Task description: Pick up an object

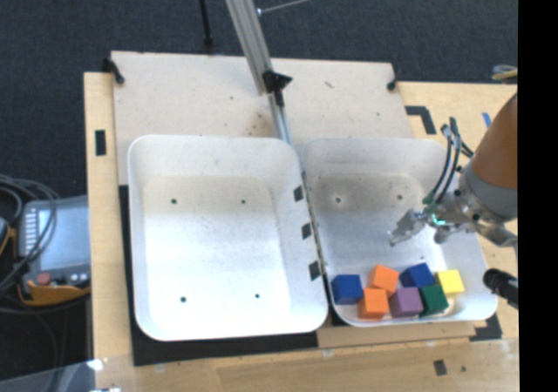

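White plastic walls frame both bins, and my gripper [408, 226] hangs over the right bin [366, 164], above its right-middle floor, reaching in from the right edge. How my gripper is set I cannot tell from this slant; nothing shows between its tips.

The blocks sit bunched in the right bin's near-right corner, below and just beside me. Along the back of the bunch: an orange block [384, 277], a blue block [418, 274] right of it, and a yellow block [450, 281] nearest the right wall. Along the front edge: a second blue block [347, 287] farthest left, a second orange block [374, 301], a purple block [405, 301], and a green block [433, 297]. Most of them touch their neighbours; the left blue one stands slightly apart from the back row.

The left bin [218, 233] lies alongside, sharing the middle divide. Both rest on the bench [253, 85], and a metal pole [248, 24] rises slanting from its far edge.
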{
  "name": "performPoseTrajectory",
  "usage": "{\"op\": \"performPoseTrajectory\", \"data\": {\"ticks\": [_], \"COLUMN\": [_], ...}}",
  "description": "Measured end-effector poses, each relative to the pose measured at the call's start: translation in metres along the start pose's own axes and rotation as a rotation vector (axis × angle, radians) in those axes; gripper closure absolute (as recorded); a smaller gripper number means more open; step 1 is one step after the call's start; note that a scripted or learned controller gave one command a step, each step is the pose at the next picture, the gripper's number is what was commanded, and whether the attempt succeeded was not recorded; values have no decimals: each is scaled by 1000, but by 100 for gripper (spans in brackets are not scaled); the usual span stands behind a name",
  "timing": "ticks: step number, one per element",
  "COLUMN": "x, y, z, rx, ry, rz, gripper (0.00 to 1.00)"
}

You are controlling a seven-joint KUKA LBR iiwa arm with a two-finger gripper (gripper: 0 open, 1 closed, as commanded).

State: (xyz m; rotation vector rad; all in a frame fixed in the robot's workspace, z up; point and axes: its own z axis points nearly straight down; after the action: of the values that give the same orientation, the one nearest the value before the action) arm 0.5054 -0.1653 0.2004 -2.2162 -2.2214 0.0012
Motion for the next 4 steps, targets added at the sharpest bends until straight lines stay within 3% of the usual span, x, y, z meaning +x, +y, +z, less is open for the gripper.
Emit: {"op": "performPoseTrajectory", "data": {"ticks": [1,2,3,4], "x": [0,3,3,2], "y": [1,-5,-7,-5], "z": [-2,43,101,102], "rx": [-5,1,-11,-8], "ry": [-1,-3,-5,-2], "rz": [2,4,5,9], "gripper": [0,0,0,0]}}
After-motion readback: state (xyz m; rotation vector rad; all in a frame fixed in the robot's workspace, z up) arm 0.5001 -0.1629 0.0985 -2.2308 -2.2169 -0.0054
